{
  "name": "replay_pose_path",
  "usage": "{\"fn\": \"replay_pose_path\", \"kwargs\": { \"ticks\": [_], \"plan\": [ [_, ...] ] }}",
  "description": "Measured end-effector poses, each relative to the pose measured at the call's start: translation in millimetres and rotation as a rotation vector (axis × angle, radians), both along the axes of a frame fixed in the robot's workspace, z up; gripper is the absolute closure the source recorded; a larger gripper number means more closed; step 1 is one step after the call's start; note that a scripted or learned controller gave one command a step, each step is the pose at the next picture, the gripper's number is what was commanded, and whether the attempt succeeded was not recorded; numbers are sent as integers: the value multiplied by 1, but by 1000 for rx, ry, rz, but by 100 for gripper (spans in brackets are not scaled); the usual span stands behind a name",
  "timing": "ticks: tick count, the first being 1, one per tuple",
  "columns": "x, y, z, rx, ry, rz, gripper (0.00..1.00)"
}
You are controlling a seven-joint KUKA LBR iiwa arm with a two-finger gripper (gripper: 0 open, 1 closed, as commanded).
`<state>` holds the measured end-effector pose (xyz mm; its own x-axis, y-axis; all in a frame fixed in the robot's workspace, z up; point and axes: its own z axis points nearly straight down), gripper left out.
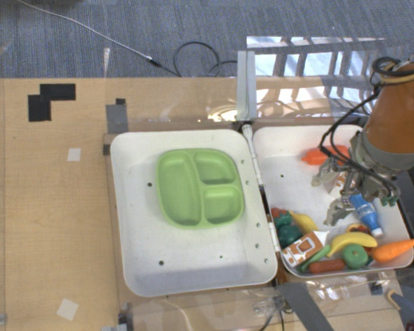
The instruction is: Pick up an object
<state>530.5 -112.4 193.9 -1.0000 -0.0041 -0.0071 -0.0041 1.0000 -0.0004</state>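
My gripper [332,193] hangs over the middle of the right bin [283,149], its two metal fingers [324,178] spread apart and open, with nothing between them. A blue bottle [364,214] lies just to its right, partly under the wrist. An orange piece [314,157] lies just behind the gripper. In front lie a yellow banana [353,240], a green round fruit [355,256], an orange carrot [395,250], a red sausage [328,265] and an orange-and-white box [303,247]. Green broccoli [288,228] and a small yellow piece [305,222] sit at the bin's left wall.
The left bin [139,256] holds a green divided plate [198,187]. A raised divider [258,186] separates the two bins. The arm's orange band [400,118] looms over the right bin's far right side. A metal frame [306,64] stands behind the bins.
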Motion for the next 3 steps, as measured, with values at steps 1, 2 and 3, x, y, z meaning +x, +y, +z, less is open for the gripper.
{"fn": "replay_pose_path", "kwargs": {
  "ticks": [1,2,3],
  "plan": [
    [8,-40,-99,0,0,-152,0],
    [98,-59,-106,2,7,-53,0],
    [46,-95,-105,-2,-4,32,0]
  ]
}}
